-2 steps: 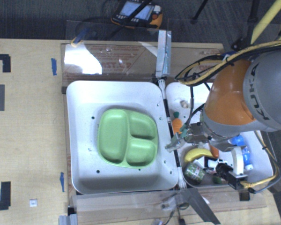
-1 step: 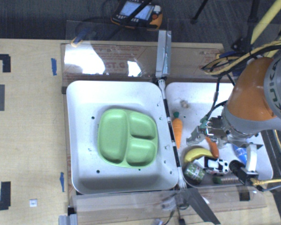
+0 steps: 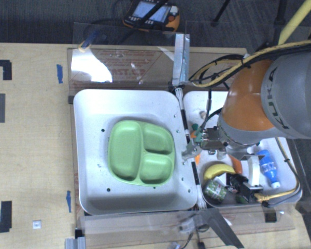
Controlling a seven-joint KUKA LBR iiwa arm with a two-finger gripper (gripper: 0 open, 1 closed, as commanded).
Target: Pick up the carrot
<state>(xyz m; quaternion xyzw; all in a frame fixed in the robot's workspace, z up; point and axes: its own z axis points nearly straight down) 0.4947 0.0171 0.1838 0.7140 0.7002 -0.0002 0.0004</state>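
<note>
Bench (image 3: 31, 154) of pale wood carried the two white bins side by side, with blue tape marks near the left bin's (image 3: 88, 118) edge and dark floor behind. A control pendant (image 3: 147, 13) lay on that floor beyond the bench.

Left bin: held one green divided plate (image 3: 129, 149) with three compartments, sitting about centre.

Right bin (image 3: 197, 101): the arm (image 3: 293, 92) reached in from the right and covered most of it, with the orange band (image 3: 246, 105) over the bin's middle. The gripper (image 3: 224, 143) hung low over the bin's left half, just inside the shared wall. Its state could not be told, as the wrist hid it from above.

Carrot (image 3: 236, 165): only a short orange sliver showed, in the near half of the right bin. It lay just below the wrist, between the banana (image 3: 219, 170) on its left and the blue bottle (image 3: 270, 171) on its right. Contact between gripper and carrot could not be judged, and nothing was seen held.

Other contents: a small round greenish item (image 3: 215, 190) sat just in front of the banana, near the bin's front left corner. The bottle lay tilted along the right side.
</note>
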